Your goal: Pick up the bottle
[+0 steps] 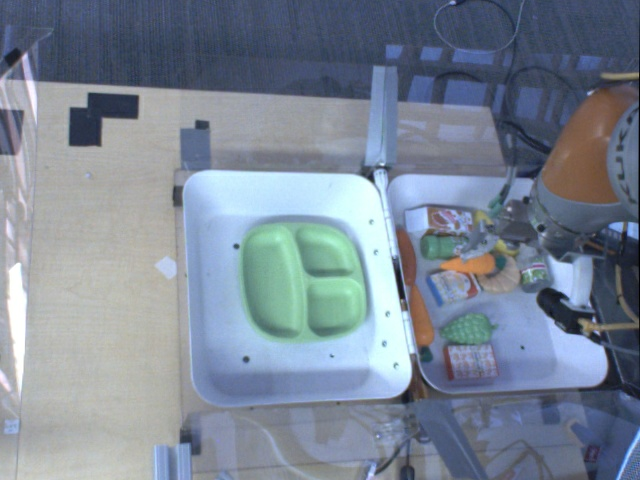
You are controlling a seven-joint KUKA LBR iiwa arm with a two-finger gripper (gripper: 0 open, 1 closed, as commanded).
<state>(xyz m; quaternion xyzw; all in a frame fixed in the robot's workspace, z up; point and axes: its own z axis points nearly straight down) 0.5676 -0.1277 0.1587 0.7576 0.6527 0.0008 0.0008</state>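
You're on the approach — pincer [497, 230] hovers at the right bin's [560, 368] 12 o'clock; its state's unreadable — find the bottle next.

Divided tray [303, 279] sits in left bin [215, 368]; food items [460, 288] clustered in right bin [570, 363] w/ arm [590, 168] above.

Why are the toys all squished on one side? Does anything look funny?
Yes. The right bin holds a jumbled heap of small items, and two orange carrot-shaped pieces lie along its left rim beside the divider. The left bin holds a green divided tray, sitting flat. Nothing looks spilled or broken.
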